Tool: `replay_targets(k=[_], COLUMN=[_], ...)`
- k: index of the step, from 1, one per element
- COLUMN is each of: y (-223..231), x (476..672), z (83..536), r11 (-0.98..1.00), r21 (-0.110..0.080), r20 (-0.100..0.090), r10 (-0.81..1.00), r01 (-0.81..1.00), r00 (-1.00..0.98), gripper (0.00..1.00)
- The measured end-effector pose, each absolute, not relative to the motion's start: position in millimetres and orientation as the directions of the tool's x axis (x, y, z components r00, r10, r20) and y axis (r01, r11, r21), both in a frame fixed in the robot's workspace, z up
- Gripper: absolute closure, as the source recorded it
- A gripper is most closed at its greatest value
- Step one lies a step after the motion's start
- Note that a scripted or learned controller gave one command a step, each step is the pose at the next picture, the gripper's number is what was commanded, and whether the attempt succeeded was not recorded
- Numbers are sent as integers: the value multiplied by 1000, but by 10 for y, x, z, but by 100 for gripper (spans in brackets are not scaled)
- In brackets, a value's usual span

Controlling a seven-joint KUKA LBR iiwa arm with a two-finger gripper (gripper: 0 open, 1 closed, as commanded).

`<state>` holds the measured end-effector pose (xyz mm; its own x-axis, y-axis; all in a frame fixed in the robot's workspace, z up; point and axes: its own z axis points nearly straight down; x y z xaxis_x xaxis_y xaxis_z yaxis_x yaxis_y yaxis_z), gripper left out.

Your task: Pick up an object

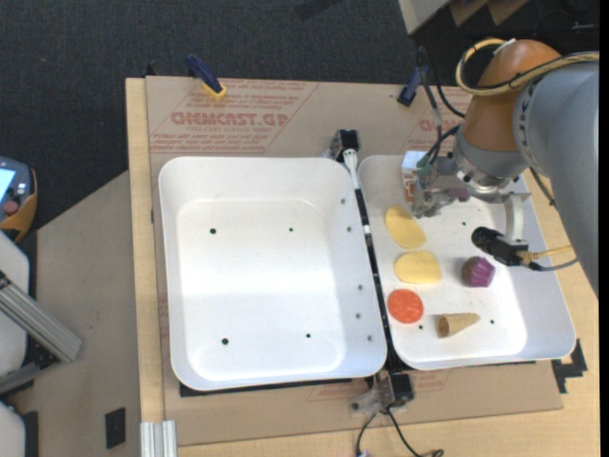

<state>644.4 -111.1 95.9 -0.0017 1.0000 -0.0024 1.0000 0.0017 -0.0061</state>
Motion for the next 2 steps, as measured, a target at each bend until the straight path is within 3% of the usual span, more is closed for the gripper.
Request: replay_targets(k=[1,2], y=[-1110,-994], x=[6447,6576], z=[958,832], r11=[2,2], r21=[-5,-49], r20=[-3,-5], r10=[1000,1000], r01=[1000,999], r00=[-2,-2], gripper=[0,0])
